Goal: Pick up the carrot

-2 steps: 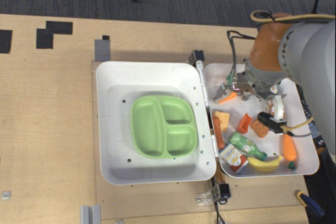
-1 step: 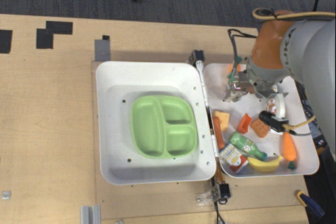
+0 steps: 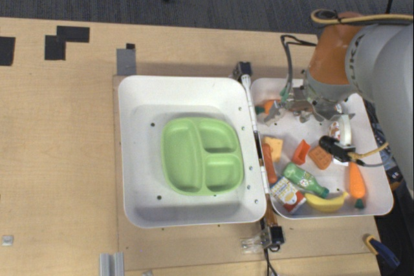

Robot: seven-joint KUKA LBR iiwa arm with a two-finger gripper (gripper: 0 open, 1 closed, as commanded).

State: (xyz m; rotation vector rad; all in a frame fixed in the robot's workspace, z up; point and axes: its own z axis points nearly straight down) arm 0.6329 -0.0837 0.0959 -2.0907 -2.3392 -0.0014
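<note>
I am looking down on a pale wooden desk (image 3: 58, 158) carrying two shallow white plastic bins side by side. The left bin (image 3: 139, 139) is holding a smooth lime-green divided plate (image 3: 202, 155) with rounded corners and three moulded compartments.

The right bin (image 3: 375, 203) is crowded with toy food. The carrot (image 3: 356, 181), a tapered orange piece with a smooth, slightly glossy skin, is lying near the bin's right wall, its narrow end pointing toward the front edge. Just left of it a curved yellow banana (image 3: 327, 202) is lying along the front, with a green packet (image 3: 304, 179) and a small printed carton (image 3: 286, 193) beside it. Further in I am seeing a yellow wedge like cheese (image 3: 274, 148), a small red-orange piece (image 3: 301, 152) and a ridged orange block (image 3: 320, 158).

The grey arm, with its glossy orange band (image 3: 331, 58), is reaching in from the right, and the metallic gripper (image 3: 299, 106) is hanging over the far part of the right bin, well apart from the carrot. I cannot tell how it is set; it is too cluttered to read. A black cable (image 3: 343, 152) is looping down past a white part toward the carrot.
</note>
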